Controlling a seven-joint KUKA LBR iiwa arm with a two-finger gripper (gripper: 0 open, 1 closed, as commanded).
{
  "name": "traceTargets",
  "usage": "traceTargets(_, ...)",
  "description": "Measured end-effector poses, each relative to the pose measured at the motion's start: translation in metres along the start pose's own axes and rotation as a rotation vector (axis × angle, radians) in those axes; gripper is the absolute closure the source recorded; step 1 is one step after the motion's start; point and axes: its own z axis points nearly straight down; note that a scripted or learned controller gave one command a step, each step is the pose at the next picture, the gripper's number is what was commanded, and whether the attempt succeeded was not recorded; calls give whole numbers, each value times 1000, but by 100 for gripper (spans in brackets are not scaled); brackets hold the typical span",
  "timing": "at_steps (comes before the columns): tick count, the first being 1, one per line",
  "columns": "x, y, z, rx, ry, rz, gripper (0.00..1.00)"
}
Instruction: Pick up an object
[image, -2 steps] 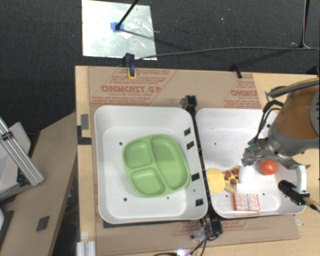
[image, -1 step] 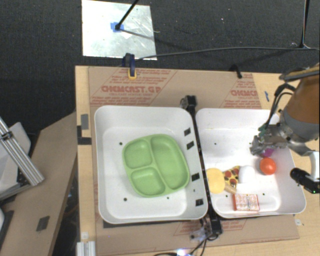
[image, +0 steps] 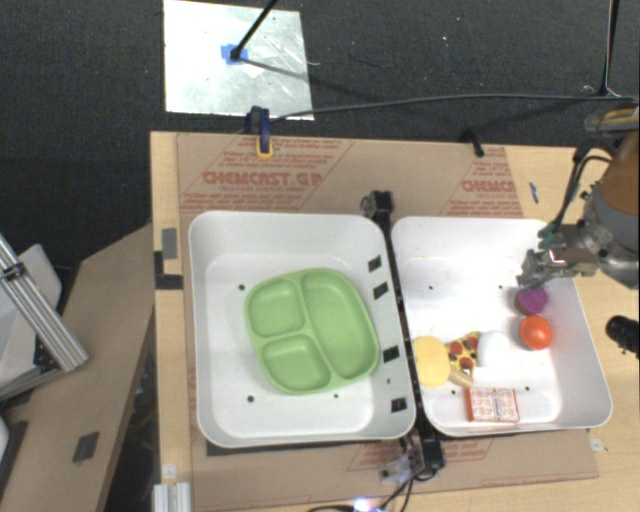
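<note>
My gripper (image: 537, 272) hangs over the far right part of the right bin (image: 450, 250), just above a purple toy (image: 532, 299). Its fingers point down toward that toy. An orange ball (image: 537, 333) lies just in front of the purple toy. Toward the bin's front sit a yellow round object (image: 432, 360), a small pizza-slice toy (image: 462, 350), a white object (image: 493, 349) and a red-and-white patterned box (image: 492, 405).
The left bin (image: 215, 300) holds a green divided plate (image: 312, 328). A black divider with clips (image: 392, 300) runs between the bins. Both bins rest on a cardboard sheet (image: 300, 175). A metal frame (image: 35, 310) stands at the left edge.
</note>
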Motion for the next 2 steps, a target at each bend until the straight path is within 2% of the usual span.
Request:
traceTargets(1, 0, 1, -19, 5, 1, 1, 100)
traceTargets(2, 50, 4, -20, 6, 3, -4, 100)
